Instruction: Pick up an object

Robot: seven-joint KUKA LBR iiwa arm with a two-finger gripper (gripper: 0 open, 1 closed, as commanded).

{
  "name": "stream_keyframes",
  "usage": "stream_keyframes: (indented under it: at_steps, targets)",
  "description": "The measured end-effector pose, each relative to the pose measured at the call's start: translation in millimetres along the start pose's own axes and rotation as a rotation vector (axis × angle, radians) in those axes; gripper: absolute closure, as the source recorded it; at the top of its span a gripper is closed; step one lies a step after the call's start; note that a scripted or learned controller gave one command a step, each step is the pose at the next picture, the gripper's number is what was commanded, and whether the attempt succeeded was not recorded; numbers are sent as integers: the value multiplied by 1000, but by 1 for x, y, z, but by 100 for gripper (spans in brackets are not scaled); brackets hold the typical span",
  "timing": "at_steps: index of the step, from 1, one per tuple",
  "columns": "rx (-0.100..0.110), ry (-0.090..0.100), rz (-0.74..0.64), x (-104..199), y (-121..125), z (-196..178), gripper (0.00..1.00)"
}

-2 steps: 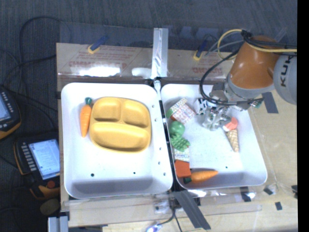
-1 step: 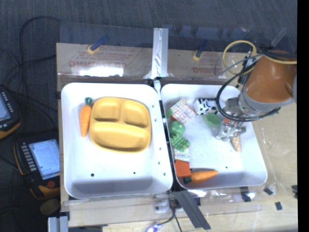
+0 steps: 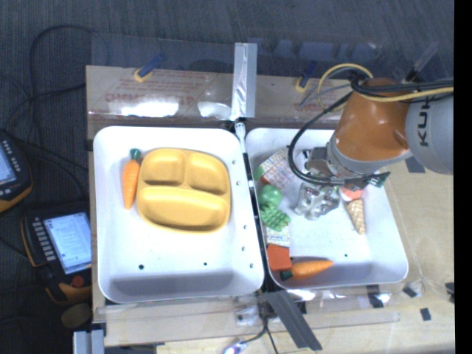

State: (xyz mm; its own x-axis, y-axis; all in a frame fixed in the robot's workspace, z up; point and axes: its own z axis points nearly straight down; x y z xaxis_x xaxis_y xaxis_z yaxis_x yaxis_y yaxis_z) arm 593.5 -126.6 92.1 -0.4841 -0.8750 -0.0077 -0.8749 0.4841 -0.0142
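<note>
Two white bins (image 3: 103, 198) are set side by side on the bench. Over the right bin, the gripper (image 3: 317, 201) is lowered among toys; its grip cannot be told. A carrot (image 3: 310, 269) lies near, partly hidden.

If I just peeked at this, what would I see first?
The big yellow divided tray would jump out first, sitting in the left white bin with an orange toy carrot right beside it. Next you'd notice the robot arm's orange band above the right bin, where the gripper hangs over a jumble of small toys, including green toy food and another carrot.
</note>
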Motion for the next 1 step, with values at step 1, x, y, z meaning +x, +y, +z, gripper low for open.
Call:
stream_keyframes:
  at_steps: [1]
  targets:
    - [-2, -1, 159, 26, -47, 1, 100]
